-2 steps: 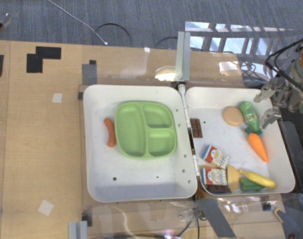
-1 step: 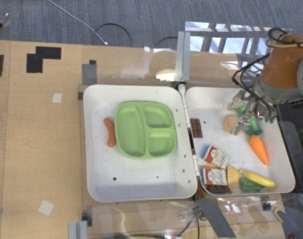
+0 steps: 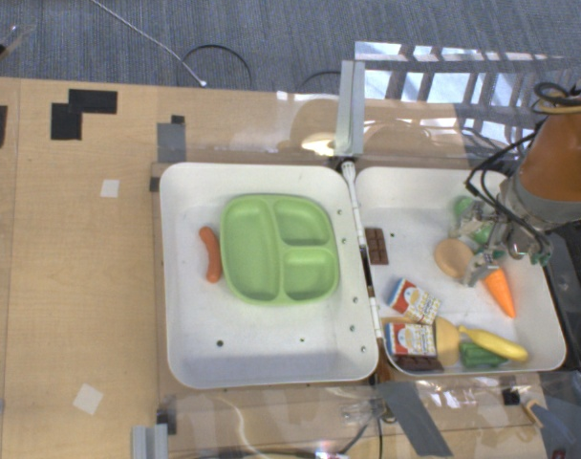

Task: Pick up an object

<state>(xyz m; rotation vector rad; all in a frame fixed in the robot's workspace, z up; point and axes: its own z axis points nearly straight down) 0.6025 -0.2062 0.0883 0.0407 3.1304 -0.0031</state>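
The grey arm with the orange band (image 3: 556, 161) is reaching in at the right of the frame, over the right shallow white bin (image 3: 405, 199). The two-finger gripper (image 3: 489, 247) is hanging low among the toys, beside the tan round plastic piece (image 3: 452, 257) and above the orange plastic carrot (image 3: 501, 293); whether it is released or clenched, I cannot tell. Nothing is visibly lifted, so the pick appears undone.
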